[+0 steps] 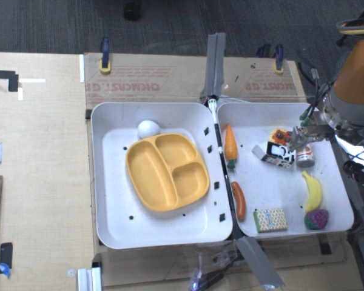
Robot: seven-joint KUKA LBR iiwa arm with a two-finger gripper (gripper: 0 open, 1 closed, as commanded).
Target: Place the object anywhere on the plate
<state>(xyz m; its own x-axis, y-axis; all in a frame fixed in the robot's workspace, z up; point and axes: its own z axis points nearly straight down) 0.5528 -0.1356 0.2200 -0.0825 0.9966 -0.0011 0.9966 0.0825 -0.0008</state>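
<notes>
Gripper [301,139] hangs low at the right bin's [340,162] far side, over a cluster of a small can [304,156] and a black-and-white carton [279,153] — what state it is in, I cannot tell. Likely target is the can: light, stiff, smooth-sided, probably slippery, best pinched across its round body. Yellow divided plate [167,172] waits in the left bin [109,162], well apart — a carry across the divider.

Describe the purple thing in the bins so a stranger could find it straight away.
Look at the right bin, the one without the yellow plate, and go to its near right corner. There, just below the banana, sits a small bunch of purple grapes, the only purple thing and knobbly, unlike the flat box to its left.
</notes>
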